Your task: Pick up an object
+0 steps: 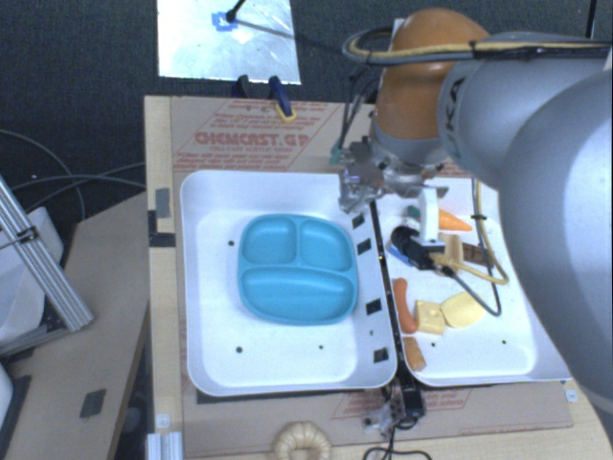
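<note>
Beyond the gripper [354, 197], brown sheet [251, 123] reads "CHEMCAST GP".

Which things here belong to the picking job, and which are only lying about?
For the job: gripper; blue divided plate; orange carrot-like piece; yellow wedge; orange stick.
Lying about: printed cardboard; silvery sheet; pale ring.

Right bin [484, 351]: far and right parts hidden under arm [536, 142]. Arm: cut off by right edge. Orange piece [455, 222]: one end covered. Ring [305, 443]: cropped at bottom edge.
</note>
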`<action>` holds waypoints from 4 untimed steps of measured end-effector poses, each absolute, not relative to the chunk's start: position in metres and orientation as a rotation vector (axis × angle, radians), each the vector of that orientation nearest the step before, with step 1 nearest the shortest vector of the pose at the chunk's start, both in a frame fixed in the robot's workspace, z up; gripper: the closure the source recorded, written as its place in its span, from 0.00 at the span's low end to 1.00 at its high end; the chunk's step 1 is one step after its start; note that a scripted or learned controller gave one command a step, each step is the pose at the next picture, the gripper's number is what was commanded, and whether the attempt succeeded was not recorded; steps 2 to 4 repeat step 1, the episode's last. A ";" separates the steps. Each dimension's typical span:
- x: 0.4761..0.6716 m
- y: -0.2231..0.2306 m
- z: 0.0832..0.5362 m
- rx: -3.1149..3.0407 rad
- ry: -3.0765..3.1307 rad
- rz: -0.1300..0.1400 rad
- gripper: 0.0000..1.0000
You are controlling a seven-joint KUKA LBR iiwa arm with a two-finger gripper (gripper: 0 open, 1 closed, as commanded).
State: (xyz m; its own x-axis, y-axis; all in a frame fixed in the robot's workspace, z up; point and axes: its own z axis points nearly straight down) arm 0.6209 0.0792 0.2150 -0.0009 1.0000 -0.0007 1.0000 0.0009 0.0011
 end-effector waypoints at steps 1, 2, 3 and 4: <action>0.623 0.074 0.235 2.219 2.221 0.005 1.00; 0.623 0.074 0.235 2.219 2.221 0.005 1.00; 0.623 0.074 0.235 2.219 2.221 0.005 1.00; 0.623 0.074 0.235 2.219 2.221 0.005 1.00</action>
